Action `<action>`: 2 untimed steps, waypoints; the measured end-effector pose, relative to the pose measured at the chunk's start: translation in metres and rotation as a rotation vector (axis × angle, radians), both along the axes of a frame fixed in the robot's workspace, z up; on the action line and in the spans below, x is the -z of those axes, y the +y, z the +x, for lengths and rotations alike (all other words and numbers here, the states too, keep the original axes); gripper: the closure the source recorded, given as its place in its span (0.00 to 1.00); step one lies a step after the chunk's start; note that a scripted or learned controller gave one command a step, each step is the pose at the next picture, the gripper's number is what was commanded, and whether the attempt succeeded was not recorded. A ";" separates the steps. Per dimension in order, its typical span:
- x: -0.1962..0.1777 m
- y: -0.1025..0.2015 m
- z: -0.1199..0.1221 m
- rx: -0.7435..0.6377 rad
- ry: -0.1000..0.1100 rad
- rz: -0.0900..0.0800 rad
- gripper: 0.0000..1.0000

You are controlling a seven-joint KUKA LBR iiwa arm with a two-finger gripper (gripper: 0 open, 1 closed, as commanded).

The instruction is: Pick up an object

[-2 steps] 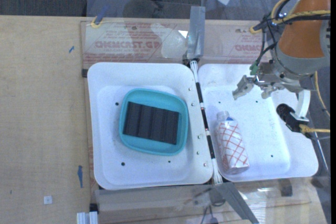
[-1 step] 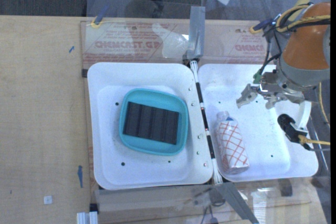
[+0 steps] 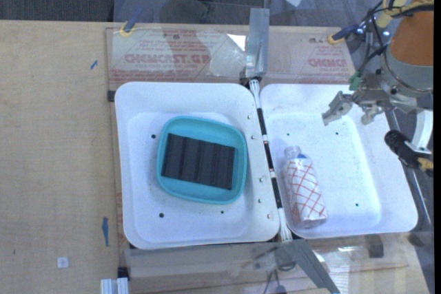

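1. From above, the gripper point(image 3: 351, 109) hangs over the back of the right bin point(image 3: 396, 213), its two fingers spread apart with nothing between them.
2. A small bottle with a red lattice wrap point(image 3: 304, 188) lies on its side by that bin's left wall, well apart from the gripper.
3. The left bin point(image 3: 134, 217) holds a teal tray with a dark ribbed insert point(image 3: 200, 160).

Matt white plastic bins point(image 3: 138, 141); glossy teal plastic tray point(image 3: 201, 159); pale smooth wood bench point(image 3: 52, 148).
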State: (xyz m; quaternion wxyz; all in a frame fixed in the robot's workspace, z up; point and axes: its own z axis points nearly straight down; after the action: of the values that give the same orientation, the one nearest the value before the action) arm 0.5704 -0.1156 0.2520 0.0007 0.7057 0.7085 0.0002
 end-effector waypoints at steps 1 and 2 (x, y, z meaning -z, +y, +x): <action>0.064 0.042 -0.017 -0.034 0.002 0.001 0.00; 0.163 0.001 -0.014 -0.202 -0.008 -0.002 0.00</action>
State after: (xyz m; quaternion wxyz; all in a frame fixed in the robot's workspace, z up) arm 0.5562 -0.1150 0.0895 0.0042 0.6305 0.7762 0.0026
